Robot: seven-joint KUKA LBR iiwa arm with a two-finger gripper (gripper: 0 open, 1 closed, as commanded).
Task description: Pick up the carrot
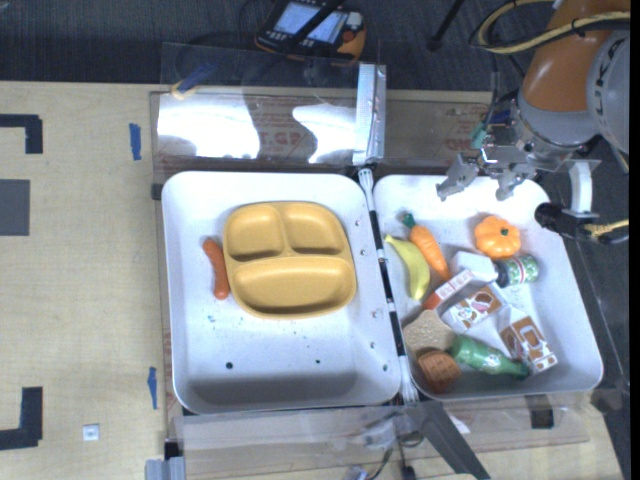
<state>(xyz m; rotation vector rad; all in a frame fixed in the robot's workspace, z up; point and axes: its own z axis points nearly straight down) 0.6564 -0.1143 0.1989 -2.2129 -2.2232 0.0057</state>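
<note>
So the carrot is lying in the right bin, up near its left wall, tilted with the green top pointing toward the far edge, and it's touching the banana just to its left. The gripper hangs over the far edge of that same bin with its fingers spread apart and nothing between them, well apart from the carrot. Near the gripper sits a little orange pumpkin, and below that a green can, a couple of small cartons, a green bottle and a brownish cookie-looking thing (can't really tell what it is). The left bin has a yellow divided tray in it with a sausage lying just beside its left side.
</note>
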